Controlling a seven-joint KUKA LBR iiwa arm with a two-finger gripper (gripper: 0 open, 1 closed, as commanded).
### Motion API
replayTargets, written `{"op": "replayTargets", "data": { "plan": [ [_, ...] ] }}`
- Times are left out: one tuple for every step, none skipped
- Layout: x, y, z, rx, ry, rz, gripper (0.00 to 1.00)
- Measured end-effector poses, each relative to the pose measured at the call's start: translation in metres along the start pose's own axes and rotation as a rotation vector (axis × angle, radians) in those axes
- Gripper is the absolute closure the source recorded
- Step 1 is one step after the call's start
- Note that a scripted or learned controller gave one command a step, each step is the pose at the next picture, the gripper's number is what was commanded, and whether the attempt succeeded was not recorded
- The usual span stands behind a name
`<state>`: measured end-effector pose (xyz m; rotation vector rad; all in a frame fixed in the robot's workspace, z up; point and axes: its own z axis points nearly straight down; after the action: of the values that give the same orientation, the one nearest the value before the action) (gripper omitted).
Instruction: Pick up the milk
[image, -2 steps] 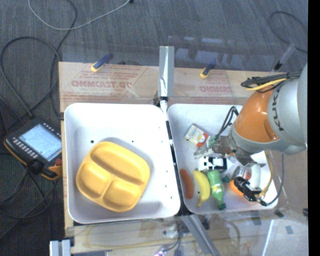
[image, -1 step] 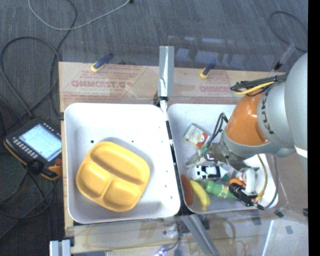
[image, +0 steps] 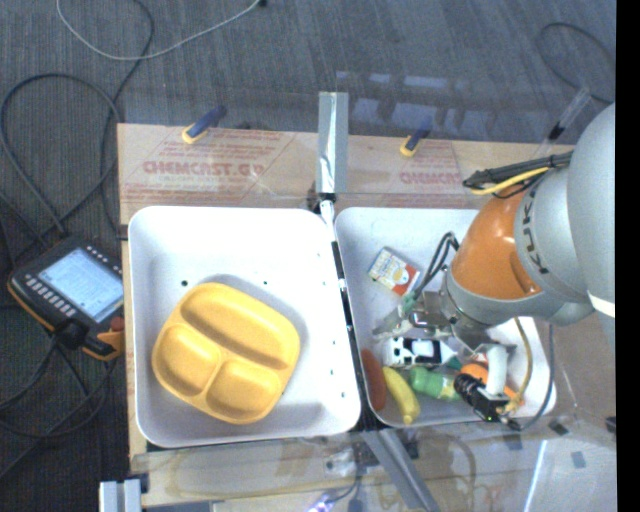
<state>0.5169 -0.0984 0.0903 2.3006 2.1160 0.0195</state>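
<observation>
Gripper is being held low in the right bin, just above the black-and-white milk carton; its opening cannot be told. The milk is being crowded by banana and green bottle, so a neighbour might get pinched instead. "KUKA" is being read on the arm; "CHEMCAST" on the board.

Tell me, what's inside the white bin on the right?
The right bin holds toy food: a cow-patterned milk carton, a banana, a green bottle and a small box. The arm covers whatever lies beneath it.
</observation>
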Motion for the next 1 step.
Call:
{"op": "replayTargets", "data": {
  "plan": [
    [-0.0125, -0.0259, -0.0004, 0.001, 0.002, 0.16, 0.0]
  ]
}}
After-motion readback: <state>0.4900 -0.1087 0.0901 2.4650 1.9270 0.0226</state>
